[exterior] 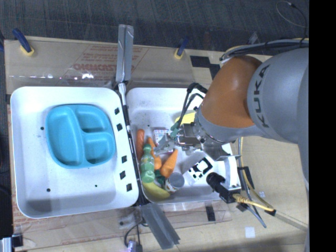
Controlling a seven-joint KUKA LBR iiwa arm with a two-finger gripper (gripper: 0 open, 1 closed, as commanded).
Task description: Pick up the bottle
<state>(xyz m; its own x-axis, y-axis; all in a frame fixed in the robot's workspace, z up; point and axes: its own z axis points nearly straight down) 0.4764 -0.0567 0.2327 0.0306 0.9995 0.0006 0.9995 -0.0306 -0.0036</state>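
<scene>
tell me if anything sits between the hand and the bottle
Nothing visible does. The hand hangs in the right white bin, just right of the small green-and-orange bottle. Orange carrot-shaped toys and a yellow banana crowd the bottle's sides.

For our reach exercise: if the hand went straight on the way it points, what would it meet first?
Probably the carrot and the bottle just beyond it: the hand points left and down into the right bin. Depth is unclear from above.
</scene>
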